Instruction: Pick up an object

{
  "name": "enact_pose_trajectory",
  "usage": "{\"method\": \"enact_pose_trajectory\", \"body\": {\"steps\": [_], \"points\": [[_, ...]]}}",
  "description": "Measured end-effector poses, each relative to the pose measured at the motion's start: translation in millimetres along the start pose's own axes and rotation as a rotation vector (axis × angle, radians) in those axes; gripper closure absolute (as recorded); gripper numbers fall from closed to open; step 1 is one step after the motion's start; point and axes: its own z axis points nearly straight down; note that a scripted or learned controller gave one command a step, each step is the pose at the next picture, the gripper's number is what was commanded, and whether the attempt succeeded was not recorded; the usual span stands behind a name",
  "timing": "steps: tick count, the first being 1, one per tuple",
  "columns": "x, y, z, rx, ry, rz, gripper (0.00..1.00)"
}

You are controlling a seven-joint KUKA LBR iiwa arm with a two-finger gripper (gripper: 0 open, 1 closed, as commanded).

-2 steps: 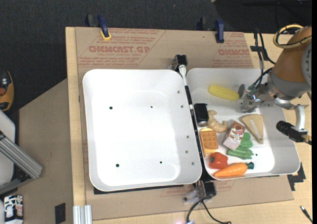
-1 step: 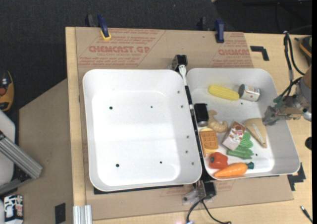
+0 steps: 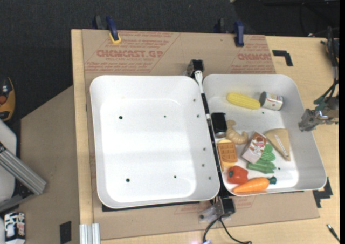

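Camera view: gripper (image 3: 312,119) beside right bin (image 3: 307,146), state unclear; cheese wedge (image 3: 280,143) lies nearby.

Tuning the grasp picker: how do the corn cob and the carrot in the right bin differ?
Colour: the corn cob is yellow; the carrot is orange with a green tip.
Place: the corn cob lies near the far side of the right bin, with bare floor on its left; the carrot lies at the near edge, touching a red tomato.
Tilt: the corn cob's right end sits lower in view; the carrot's right end sits higher.
Both are long, lying flat.
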Motion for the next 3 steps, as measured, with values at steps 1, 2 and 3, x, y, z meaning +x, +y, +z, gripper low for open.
{"method": "enact_pose_trajectory", "body": {"steps": [1, 2, 3], "points": [[-10, -19, -38, 0.0, 0.0, 0.0, 1.0], [-10, -27, -61, 0.0, 0.0, -0.001, 1.0], [-9, -26, -82, 0.001, 0.0, -0.002, 1.0]]}}
